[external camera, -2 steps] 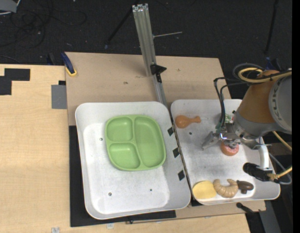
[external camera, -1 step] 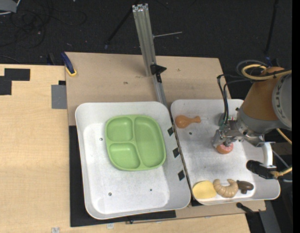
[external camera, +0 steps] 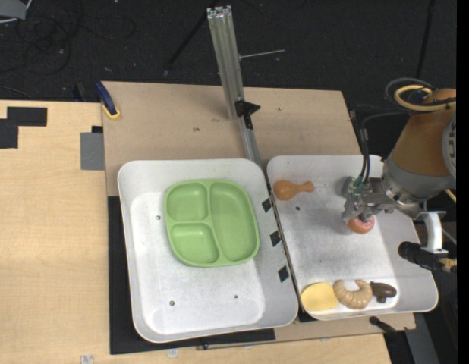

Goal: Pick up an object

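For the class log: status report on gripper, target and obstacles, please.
Gripper low in right bin, over pink object. Grasp unconfirmed. Orange toy apart; nothing blocking.

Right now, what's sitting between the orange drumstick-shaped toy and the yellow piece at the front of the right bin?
Nothing: in the camera view, only bare white bin floor lies between the orange drumstick-shaped toy and the yellow piece.

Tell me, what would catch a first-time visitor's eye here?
Probably the bright green divided plate sitting in the left bin. Next, the grey arm's gripper, down in the right bin over a small pink object, with toy foods clustered at that bin's near edge.
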Controlling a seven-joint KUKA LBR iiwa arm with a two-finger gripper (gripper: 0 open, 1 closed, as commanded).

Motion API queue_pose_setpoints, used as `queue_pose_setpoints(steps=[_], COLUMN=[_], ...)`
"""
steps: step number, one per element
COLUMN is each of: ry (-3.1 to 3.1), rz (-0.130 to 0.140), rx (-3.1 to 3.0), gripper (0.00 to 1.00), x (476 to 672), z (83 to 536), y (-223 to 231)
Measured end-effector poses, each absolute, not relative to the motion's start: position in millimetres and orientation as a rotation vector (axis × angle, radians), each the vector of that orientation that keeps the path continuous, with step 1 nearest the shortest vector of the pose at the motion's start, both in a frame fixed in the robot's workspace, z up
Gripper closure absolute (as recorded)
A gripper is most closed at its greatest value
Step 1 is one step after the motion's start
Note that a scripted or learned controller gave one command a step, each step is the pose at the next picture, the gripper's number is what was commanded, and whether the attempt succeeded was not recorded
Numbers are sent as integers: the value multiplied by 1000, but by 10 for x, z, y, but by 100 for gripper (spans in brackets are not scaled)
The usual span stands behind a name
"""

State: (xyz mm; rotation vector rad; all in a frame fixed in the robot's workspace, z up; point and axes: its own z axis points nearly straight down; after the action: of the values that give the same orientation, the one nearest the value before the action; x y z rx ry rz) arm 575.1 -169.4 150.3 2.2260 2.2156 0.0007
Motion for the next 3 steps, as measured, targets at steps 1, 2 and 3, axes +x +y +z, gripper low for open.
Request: queue_pose_setpoints(steps=[1, 2, 3], ry=[2222, 2222, 2228], rz=[2, 1, -1], rx=[2218, 2219, 2220], gripper=[100, 100, 100], x=[5707, 5713, 5763], z=[2018, 2278, 2173], y=[-1610, -1616, -1119])
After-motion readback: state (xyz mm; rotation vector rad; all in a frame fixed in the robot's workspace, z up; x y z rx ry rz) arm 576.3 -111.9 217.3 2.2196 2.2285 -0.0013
